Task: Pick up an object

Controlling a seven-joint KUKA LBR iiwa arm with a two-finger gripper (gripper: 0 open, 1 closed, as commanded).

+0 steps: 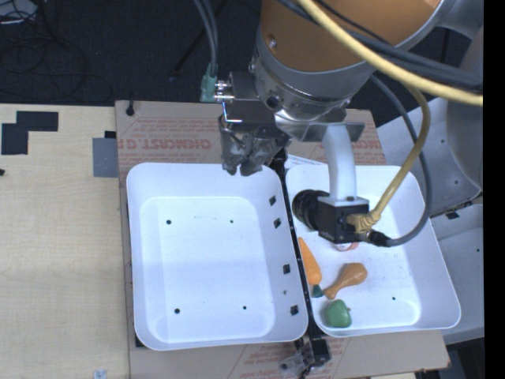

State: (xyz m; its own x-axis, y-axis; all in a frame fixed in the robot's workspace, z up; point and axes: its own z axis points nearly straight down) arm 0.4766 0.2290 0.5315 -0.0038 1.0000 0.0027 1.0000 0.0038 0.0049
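In the right bin (426, 290), an orange carrot-shaped piece (310, 263) lies along the left wall. A tan, drumstick-shaped piece (348, 278) sits just right of it, and a green rounded piece (338, 314) rests near the front wall. My gripper (246, 155) hangs over the far edge of the left bin (150, 212), near the divider, well away from all three objects. Nothing is visible in its grasp.
A black-and-white fitting (331, 210) with a yellow cable (398, 188) hangs from the arm over the back of the right bin, hiding part of its floor. A thin reddish loop (345, 246) peeks out beneath it. The bench's cardboard rim borders the bins.
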